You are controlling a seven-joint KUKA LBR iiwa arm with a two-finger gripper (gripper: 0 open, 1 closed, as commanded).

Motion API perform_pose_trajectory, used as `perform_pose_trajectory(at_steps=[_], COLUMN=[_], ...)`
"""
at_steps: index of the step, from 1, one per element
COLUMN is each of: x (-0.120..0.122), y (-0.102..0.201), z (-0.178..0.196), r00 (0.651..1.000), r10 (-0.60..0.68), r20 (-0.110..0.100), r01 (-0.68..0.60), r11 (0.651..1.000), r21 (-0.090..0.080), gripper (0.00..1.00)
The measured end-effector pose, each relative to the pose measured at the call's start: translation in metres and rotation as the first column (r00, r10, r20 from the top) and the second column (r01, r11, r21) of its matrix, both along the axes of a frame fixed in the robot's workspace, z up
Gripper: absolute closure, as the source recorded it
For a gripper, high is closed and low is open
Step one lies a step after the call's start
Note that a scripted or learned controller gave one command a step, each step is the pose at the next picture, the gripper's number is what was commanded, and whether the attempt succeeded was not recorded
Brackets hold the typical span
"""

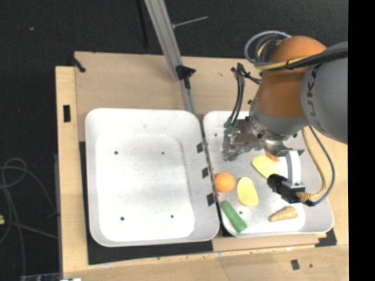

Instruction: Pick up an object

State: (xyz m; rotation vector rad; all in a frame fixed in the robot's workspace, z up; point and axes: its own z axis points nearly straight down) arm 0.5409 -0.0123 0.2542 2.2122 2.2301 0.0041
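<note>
We can't tell how the claw (233, 148) is set, hovering low in the right bin (316, 224) at center right, and with the orange ball (224, 182) just below-left it could easily nudge it rolling into the yellow piece (247, 192) instead of catching anything.

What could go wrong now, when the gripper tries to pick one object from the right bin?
1. The orange ball, the yellow piece and the green stick lie close together, so the gripper may push one while reaching for another.
2. The ball is round and sits near the right bin's left wall; it may roll away.
3. The arm hides part of the bin, so objects under it may be hit.
</note>
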Motion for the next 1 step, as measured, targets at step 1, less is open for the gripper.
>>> perform_pose_trajectory(at_steps=[1], x=[0.01], y=[0.044], z=[-0.0084], r00=[1.0], r10=[-0.002], r20=[-0.001], r01=[0.002], r11=[1.0], r21=[-0.002], gripper=[1.0])
